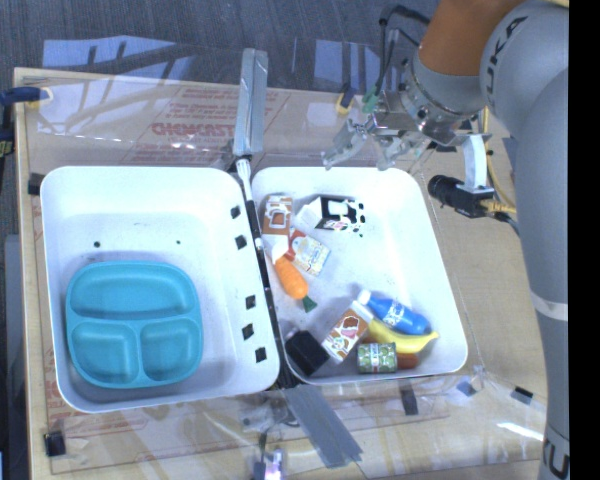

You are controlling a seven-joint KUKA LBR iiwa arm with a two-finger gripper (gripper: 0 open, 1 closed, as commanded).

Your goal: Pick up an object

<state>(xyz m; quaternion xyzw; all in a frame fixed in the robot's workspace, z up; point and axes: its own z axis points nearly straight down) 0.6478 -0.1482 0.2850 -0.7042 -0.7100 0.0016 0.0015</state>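
My gripper [365, 150] hangs above the far rim of the right bin [442, 258], its fingers spread open with nothing between them. Below it in that bin lie a black-and-white cow-pattern item [338, 213], a small brown carton [278, 214], a white packet [311, 255] and an orange carrot [292, 277]. Near the front are a blue bottle [395, 315], a yellow banana [405, 342], a green can [377, 358], another small carton [346, 335] and a black block [305, 351].
The left bin [130, 203] holds a teal divided tray [133, 322]. A grey divider bar [248, 103] runs back from between the bins. The arm's grey body with its orange band [460, 38] fills the upper right.
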